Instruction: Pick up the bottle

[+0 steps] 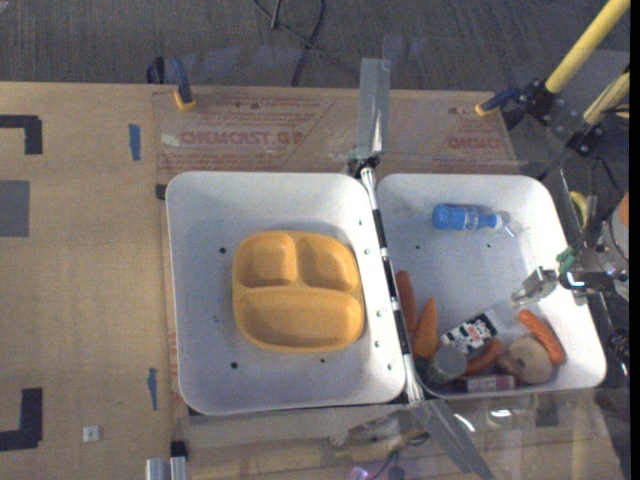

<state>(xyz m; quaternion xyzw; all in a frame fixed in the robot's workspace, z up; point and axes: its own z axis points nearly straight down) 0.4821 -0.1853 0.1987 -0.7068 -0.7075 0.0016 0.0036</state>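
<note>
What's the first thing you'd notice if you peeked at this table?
The big yellow plate with three sections, sitting in the middle of the left bin. Next, the blue bottle lying on its side alone near the top of the right bin, far from the heap of carrots and other toys along its bottom edge. The claw hangs over that bin's right side.

One camera, fixed high above the tabletop, looks down at a slant, far enough to take in both white bins and floor beyond.
</note>
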